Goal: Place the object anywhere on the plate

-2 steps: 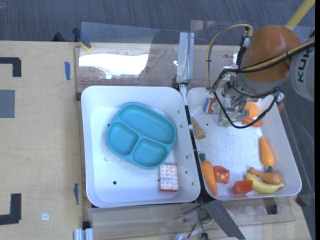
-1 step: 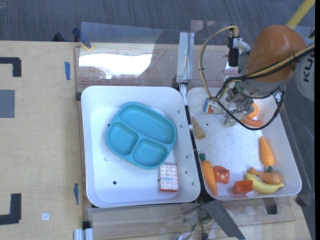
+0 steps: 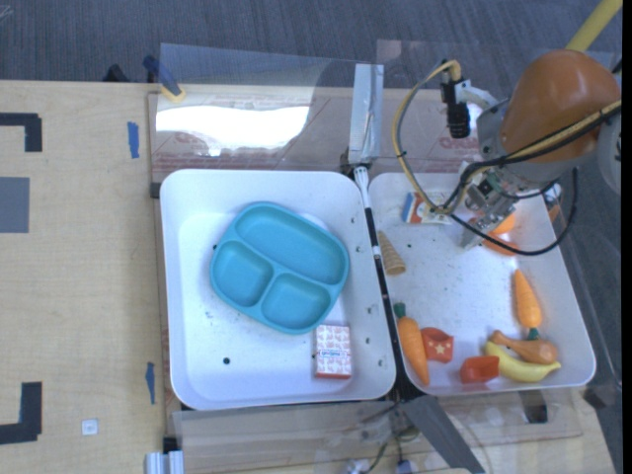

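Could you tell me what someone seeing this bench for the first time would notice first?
Probably the bright blue divided plate, lying in the middle of the left bin with a small patterned carton just below it. Next, the arm's orange band at upper right, above the gripper working at the top of the right bin. Toy food, including a carrot and a banana, clusters along that bin's near edge.

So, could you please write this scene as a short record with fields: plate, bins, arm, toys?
plate: blue divided plate, in left bin
beside plate: small patterned box, near front edge
arm: gripper over back of right bin
toys in right bin: carrot, second carrot, banana, cone
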Action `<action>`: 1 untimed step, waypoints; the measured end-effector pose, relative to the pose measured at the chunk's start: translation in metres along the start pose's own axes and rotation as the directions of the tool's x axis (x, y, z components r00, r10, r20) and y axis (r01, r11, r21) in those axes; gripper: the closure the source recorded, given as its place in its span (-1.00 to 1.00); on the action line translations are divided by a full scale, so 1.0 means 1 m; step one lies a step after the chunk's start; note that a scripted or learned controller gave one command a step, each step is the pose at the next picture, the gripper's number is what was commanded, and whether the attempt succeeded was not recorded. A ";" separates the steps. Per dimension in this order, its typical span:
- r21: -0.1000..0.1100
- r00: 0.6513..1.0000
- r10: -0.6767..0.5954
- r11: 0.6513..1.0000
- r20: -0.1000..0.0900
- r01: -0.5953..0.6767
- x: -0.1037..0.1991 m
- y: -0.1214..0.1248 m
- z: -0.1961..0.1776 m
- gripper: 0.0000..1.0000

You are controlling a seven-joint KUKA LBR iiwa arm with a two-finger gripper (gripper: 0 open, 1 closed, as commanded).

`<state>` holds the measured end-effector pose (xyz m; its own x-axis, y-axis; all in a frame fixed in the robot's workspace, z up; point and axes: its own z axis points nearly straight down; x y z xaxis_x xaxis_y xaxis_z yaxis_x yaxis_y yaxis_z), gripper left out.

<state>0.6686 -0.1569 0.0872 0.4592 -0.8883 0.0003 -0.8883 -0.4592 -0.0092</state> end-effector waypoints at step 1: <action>0.000 0.884 -0.467 0.884 0.001 0.467 -0.015 -0.008 0.000 1.00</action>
<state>0.6687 -0.1401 0.0871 0.8207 -0.5713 0.0038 -0.5712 -0.8207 -0.0075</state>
